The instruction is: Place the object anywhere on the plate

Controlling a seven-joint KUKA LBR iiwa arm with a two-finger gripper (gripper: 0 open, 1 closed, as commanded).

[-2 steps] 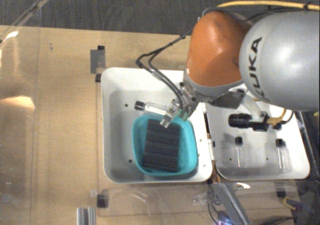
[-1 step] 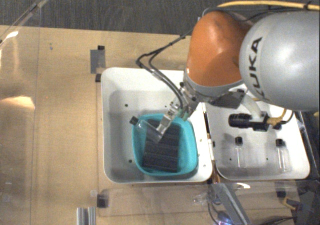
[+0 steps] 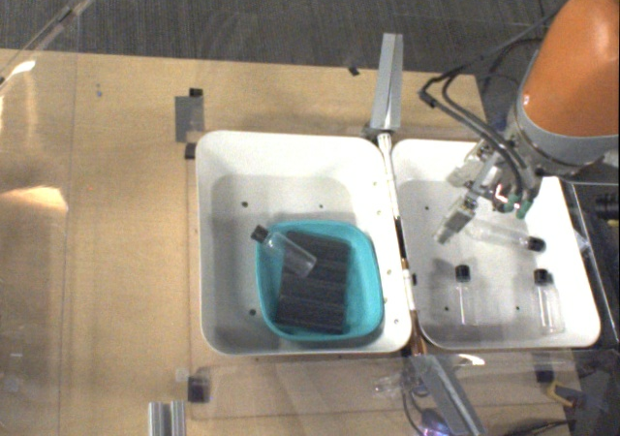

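We see a small clear plastic vial with a black cap lying on the teal square plastic plate in the left shallow white bin. Its long axis runs diagonal: cap end points to upper left, clear base to lower right. It rests partly on a dark ribbed rectangular pad that covers much of the plate, w/ the capped end reaching over the plate's upper-left rim area.

Count, as far as we can make out: 1 plate, 1 pad, 2 bins. Vials: 1 on the plate, plus 3 loose in the right shallow white bin. Of these, 2 lie roughly vertical in view w/ caps toward the top, and 1 lies about horizontal w/ cap to the right.

The two-finger gripper hangs over the right bin's upper part, below the grey arm w/ orange band. We can't tell whether its claw is spread or pressed together; too blurred and small.
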